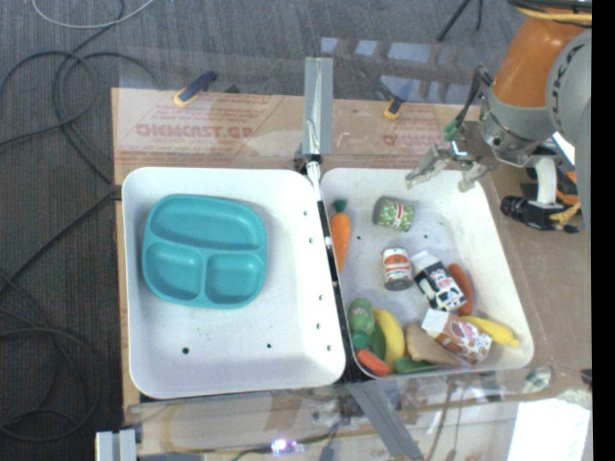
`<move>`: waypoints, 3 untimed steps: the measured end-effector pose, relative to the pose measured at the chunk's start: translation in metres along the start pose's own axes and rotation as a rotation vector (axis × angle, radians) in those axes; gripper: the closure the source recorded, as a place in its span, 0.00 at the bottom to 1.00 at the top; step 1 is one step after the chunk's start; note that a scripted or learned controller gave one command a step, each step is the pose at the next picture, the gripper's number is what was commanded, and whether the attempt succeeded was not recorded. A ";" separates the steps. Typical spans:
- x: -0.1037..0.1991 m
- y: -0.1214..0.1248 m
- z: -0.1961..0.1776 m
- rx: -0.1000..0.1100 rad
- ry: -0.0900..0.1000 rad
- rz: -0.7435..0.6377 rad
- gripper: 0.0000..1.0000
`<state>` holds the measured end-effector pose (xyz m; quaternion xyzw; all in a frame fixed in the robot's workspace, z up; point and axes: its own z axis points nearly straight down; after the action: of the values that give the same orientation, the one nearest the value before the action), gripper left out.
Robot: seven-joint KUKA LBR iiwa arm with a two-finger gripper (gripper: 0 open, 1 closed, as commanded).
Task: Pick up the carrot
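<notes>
Grey arm with orange band [543,56] cut off by the right and top edges, labels on the small green can [393,213] and red-and-white can [396,268] too blurred to read, heaped toy food [423,344] overlapping, partly hidden.

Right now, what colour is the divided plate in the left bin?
Teal, plain; the plate shows best in the camera view.

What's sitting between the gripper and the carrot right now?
In the camera view, a small green-labelled can lies on its side between the gripper and the carrot, which rests along the right bin's left wall. The rest of that stretch is bare bin floor.
</notes>
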<state>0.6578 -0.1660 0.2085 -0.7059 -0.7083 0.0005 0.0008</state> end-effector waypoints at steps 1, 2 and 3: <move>0.034 0.003 0.115 -0.002 -0.004 -0.049 0.00; 0.061 0.012 0.118 -0.003 -0.013 -0.295 0.00; 0.066 -0.005 0.116 -0.018 -0.002 0.053 0.00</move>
<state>0.6521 -0.1000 0.0922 -0.7246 -0.6891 -0.0051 -0.0062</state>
